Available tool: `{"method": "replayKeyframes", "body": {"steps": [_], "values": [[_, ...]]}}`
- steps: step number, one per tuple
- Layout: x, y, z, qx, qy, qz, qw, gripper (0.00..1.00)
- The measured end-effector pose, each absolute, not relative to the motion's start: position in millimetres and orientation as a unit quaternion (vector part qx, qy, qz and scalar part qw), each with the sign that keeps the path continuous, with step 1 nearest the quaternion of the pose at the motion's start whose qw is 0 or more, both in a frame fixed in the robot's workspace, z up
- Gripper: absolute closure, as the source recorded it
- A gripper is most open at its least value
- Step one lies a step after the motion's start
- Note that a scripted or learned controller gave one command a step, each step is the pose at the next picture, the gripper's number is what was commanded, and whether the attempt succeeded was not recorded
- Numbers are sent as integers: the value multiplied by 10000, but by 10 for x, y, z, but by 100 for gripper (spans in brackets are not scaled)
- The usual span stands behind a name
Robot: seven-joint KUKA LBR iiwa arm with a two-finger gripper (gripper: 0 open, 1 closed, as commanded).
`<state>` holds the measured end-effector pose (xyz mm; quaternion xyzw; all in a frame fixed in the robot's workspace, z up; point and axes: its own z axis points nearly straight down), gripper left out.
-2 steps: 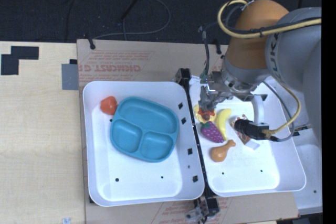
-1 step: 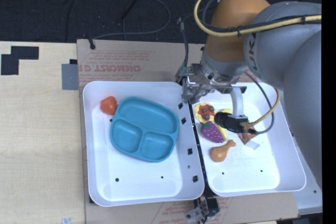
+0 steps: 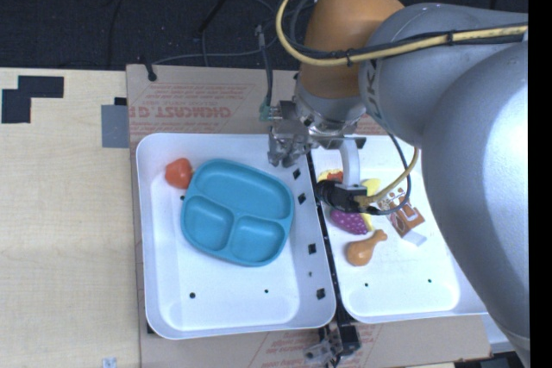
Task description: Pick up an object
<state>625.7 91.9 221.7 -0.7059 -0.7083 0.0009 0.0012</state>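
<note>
Grey and bulky, the arm (image 3: 457, 125) fills the near right and reaches over the right bin (image 3: 405, 282). It ends in the claw (image 3: 287, 154), which hangs over the far end of the seam (image 3: 323, 271) where the right bin meets the left bin (image 3: 224, 299). Whether the claw is open or shut cannot be told from this angle, and nothing can be seen in its hold.

No object is directly under the claw; the choices split to either side of it.

- **Left and toward the camera:** the plate (image 3: 237, 213) is closest, its far right corner just beside the claw. It is wide and flat, so I judge it awkward to pinch.
- **Farther left:** the ball (image 3: 178, 173) sits beyond the plate, well apart from the claw.
- **Right and toward the camera:** a yellow piece (image 3: 330, 177) is near, partly hidden by the wrist hardware.
- **Beyond the yellow piece:** the grapes (image 3: 349, 222) come next, then the drumstick (image 3: 366, 247).
- **Farthest right:** a brown block (image 3: 405, 220).

The drumstick's long axis slants, with the thick end toward the seam and the thin end pointing away to the right. A grasp would probably need to close across that slant. From the claw, the right-bin cluster looks the likelier target: a short shift right and toward the camera, then down.
</note>
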Motion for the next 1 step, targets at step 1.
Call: {"method": "replayKeyframes", "body": {"steps": [1], "values": [[6250, 907, 2227, -7062, -7080, 14, 8, 0]]}}
